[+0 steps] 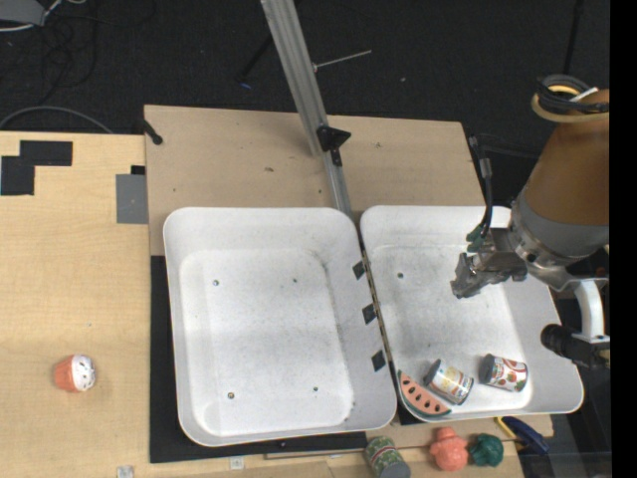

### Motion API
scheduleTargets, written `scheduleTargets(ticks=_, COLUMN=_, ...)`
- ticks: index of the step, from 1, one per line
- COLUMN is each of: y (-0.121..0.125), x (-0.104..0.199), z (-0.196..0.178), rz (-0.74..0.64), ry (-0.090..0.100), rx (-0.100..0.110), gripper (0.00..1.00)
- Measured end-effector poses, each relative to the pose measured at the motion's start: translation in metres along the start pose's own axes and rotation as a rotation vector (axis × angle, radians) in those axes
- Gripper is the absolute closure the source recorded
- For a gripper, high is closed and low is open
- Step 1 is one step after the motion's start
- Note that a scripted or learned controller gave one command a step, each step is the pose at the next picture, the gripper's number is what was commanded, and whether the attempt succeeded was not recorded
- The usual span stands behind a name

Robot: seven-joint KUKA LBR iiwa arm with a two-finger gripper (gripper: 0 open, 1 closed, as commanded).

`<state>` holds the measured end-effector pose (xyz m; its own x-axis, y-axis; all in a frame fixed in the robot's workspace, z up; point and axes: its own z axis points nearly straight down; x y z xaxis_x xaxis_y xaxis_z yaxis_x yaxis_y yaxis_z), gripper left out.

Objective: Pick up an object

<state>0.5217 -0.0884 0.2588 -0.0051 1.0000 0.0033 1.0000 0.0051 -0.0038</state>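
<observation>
Objects for picking are lying clustered along the near edge of the right bin (557,391): a small can (450,380) on its side, a second can with a red and white label (504,372) just to its right, and a watermelon-slice toy (422,396) leaning against the bin's near left corner. Most of that bin's floor is sitting bare toward the far side, giving open room around the arm (567,182), which is reaching in from the right. Its hand (468,285) is hanging over the middle of the right bin, well apart from the cans, and nothing is showing between its fingers; how wide the hand is standing cannot be told from this angle. Beside it, the left bin (179,257) is lying with its speckled floor showing, the two bins touching along a shared rim. Outside the bins, on the counter's (239,157) near edge, a dark green can (381,455), a pink toy (449,448) and a teal toy (486,450) are resting close together, while a round orange and white figure (75,373) is sitting alone far to the left on the pale wooden surface (70,267).
</observation>
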Motion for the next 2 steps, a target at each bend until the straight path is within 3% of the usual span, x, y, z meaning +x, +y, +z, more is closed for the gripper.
scheduleTargets(ticks=2, y=0.002, x=0.102, z=-0.003, rz=0.001, ry=-0.001, rx=0.001, gripper=1.0)
